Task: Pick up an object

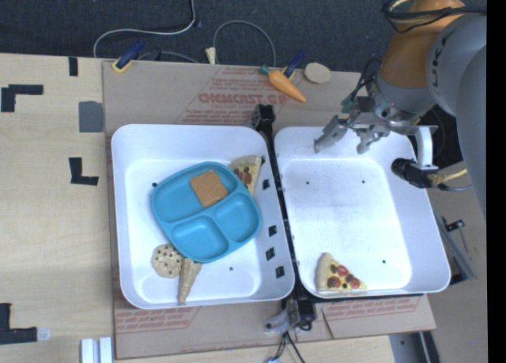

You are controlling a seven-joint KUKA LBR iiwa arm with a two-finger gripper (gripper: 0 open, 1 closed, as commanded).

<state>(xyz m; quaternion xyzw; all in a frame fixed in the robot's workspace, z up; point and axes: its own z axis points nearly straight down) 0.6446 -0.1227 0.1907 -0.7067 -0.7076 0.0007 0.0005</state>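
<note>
Counted on the bench: 2 white bins, the right bin (411,219) under the gripper (345,138), the left bin (126,195) well off to its left. 2 pizza slices (339,274) (248,170). 1 blue divided plate (207,213). 1 toast square (209,187). 1 cookie (165,260). 1 cone (187,276). 1 carrot (285,85) and 1 pale round piece (318,73), beyond the bins.

The blue divided plate (207,215) covered part of a pizza slice (247,170), a cookie (166,260) and a cone (186,278) in the left bin (126,195). The picture's right edge cut off the arm (462,45) past its orange band.
</note>
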